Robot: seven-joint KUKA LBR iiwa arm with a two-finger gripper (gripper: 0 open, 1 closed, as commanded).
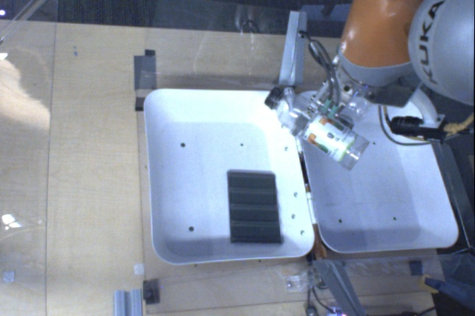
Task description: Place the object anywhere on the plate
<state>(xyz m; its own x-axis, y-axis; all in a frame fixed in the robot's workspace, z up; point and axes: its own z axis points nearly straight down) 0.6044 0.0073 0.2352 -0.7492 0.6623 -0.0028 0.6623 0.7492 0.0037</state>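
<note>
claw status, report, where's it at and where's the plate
Claw above the seam between the two white bins, grip unclear. Dark ribbed rectangular plate flat in left bin. Nothing lying on the plate.

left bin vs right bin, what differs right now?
The left bin holds a dark ribbed plate lying flat near its front edge; the right bin shows no such plate. The arm's gripper hangs over the right bin's near-left corner, by the shared divider, while the left bin has nothing above it. The left bin looks wider in this slanted view. Both are shallow, white, with small dark dots on the floor.
</note>
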